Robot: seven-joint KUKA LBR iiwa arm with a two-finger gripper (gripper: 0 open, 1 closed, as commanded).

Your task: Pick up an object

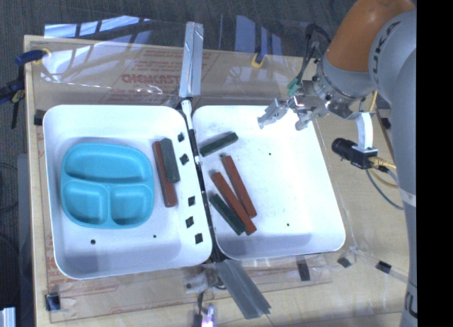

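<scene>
Sticks point(232, 190) lie unobstructed in right bin point(311, 198); fingers point(272, 115) released above, holding nothing.

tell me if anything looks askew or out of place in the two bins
Nothing looks spilled or damaged. The brown and dark sticks in the right white bin lie scattered at mixed angles, and the dark green stick near the centre divider sits crosswise to the others.
</scene>
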